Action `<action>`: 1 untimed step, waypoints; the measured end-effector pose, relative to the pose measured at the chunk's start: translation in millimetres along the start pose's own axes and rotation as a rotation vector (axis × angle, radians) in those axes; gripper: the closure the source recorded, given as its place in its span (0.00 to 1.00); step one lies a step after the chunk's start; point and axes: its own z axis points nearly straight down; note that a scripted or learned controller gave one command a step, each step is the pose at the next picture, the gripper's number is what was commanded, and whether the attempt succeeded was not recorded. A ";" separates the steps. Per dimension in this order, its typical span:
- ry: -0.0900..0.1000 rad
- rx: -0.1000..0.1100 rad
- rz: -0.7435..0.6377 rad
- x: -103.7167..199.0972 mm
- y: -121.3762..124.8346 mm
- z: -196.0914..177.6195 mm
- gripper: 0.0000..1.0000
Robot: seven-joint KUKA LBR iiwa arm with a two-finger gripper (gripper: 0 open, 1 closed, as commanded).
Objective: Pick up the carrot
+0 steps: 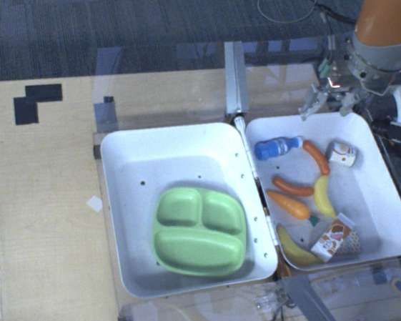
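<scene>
The carrot (290,205) is an orange tapered piece lying in the middle of the right bin (392,199), between a red sausage (293,186) and a yellow banana (295,247). My gripper (328,105) hangs over the right bin's back rim, well behind the carrot and apart from it. Its two fingers are spread open and nothing is between them.
The right bin also holds a blue bottle (278,146), a second sausage (315,157), a small white cup (341,153), another banana (323,196) and a snack carton (334,239). A green divided plate (199,230) lies in the left bin (129,200).
</scene>
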 end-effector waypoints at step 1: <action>0.000 0.000 -0.254 19.9 -53.4 100.4 0.00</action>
